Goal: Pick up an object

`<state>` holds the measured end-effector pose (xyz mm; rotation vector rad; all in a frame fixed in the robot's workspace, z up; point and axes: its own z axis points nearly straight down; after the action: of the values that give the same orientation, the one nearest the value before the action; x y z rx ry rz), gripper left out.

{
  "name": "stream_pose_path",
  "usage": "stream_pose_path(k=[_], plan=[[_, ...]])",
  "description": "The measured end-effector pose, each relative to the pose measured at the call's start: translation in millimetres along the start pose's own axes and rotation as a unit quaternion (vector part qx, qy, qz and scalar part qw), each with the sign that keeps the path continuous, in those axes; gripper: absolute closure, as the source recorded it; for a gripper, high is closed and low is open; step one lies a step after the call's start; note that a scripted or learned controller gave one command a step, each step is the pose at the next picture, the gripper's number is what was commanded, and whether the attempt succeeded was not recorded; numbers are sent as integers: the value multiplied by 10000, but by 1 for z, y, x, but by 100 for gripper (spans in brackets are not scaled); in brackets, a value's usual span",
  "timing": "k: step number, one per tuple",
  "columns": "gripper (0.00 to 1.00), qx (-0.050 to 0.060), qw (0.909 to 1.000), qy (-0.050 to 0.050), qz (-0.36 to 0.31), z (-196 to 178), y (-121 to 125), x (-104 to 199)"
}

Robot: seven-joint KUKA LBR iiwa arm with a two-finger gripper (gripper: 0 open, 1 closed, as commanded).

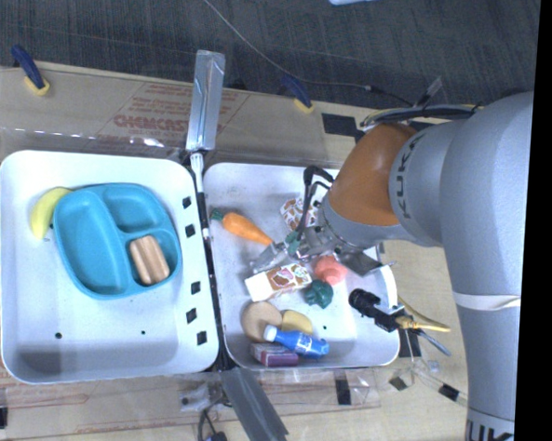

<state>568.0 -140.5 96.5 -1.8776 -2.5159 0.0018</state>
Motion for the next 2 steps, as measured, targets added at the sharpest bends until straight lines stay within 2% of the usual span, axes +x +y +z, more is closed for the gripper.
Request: stream_pose_path(k=[1, 2], plan=[[0, -4, 9938, -1, 1111, 5, 58, 19], [0, 20, 9900, 8, 1409, 6, 53, 30]])
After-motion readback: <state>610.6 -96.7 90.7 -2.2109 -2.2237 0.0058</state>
